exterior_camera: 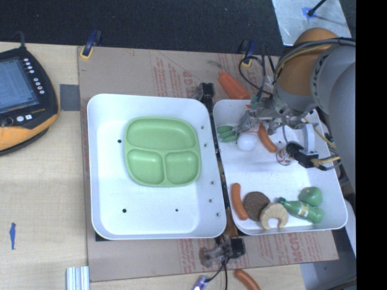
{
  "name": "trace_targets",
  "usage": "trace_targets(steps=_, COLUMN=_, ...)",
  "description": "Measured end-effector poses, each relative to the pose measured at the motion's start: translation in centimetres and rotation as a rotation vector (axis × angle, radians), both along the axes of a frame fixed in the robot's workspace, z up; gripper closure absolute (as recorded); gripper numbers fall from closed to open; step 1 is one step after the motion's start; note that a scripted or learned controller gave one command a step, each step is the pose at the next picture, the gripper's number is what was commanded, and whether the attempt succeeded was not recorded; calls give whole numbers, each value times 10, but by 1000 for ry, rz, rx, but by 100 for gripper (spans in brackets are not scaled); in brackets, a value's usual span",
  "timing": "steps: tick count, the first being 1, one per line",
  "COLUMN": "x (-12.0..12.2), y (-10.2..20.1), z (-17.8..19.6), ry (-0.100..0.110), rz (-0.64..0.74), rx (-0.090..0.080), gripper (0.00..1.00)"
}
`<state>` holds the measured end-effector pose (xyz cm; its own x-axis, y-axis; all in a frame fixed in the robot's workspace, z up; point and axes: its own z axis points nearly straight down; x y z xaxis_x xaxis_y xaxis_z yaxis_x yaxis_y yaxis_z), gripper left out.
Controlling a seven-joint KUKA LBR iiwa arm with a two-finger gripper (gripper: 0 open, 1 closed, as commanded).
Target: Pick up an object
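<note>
While the grey arm (326,77) with its orange band reaches in from three o'clock, its end effector (261,118) hangs low over the upper part of the right bin (338,222); the wrist hardware hides the tips, so whether it is open or closed I cannot tell. Just beside it, toward eight o'clock, a small white ball (246,142) rests on the bin floor, with a green leafy piece (227,133) touching the bin's left wall at nine o'clock from the ball. An orange sausage-like piece (266,139) lies tilted at three o'clock from the ball.

Along the bin's six o'clock side sit a red-orange sausage (239,200), a dark brown round patty (256,204), a tan ring-shaped piece (275,215) and a green bottle (301,209) lying on its side (all close together, some touching).

Across in the left bin (100,162), a pale green divided plate (162,151) lies flat near the middle. An orange carrot (233,86) lies on the cardboard-covered surface (151,71) at twelve o'clock from the right bin, outside it.
</note>
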<state>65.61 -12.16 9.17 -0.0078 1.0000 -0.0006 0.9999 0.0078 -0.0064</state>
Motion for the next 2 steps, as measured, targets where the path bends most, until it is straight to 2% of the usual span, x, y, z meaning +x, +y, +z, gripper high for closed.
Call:
trace_targets(steps=1, x=0, y=-2, z=10, ry=2, rz=2, rx=-1, gripper=100)
trace_targets(steps=2, x=-7, y=80, z=101, ry=-5, rz=-3, rx=2, gripper=100)
